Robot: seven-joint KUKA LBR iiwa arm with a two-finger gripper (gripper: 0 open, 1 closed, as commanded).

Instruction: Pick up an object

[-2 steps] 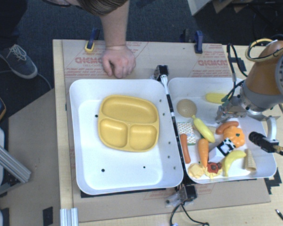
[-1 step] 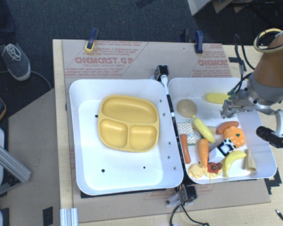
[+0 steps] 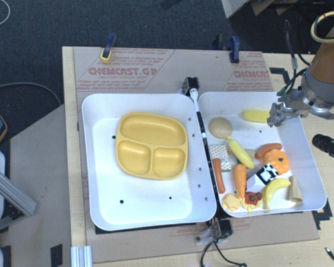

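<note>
I see two shallow white plastic bins side by side on my bench. The left bin (image 3: 100, 204) has a yellow plastic plate with three sections (image 3: 152, 146) in it. The right bin (image 3: 314, 171) holds a pile of toy food.

My grey two-finger gripper (image 3: 278, 115) is at the far right side of the right bin. It sits just beside a small yellow corn-shaped toy (image 3: 256, 115), which lies on its side near the back of that bin. The gripper looks small and dark from here, so I cannot tell how wide it is or if it has anything in it.

I think the corn toy is the thing to pick, since it is closest. It lies well apart from the other toys, so nothing should get in the way. It looks like hard, light plastic. It is round and smooth, so it could roll or slip out. I would grab it across the middle of its short side.

The rest sits nearer to me: a pale round toy (image 3: 220, 127), a long yellow toy (image 3: 240, 153), an orange carrot toy (image 3: 240, 178), a thin red-orange stick toy (image 3: 217, 174), a yellow banana toy (image 3: 275, 189) and an orange round toy (image 3: 277, 161). They touch each other, so they would be harder to grab.
</note>
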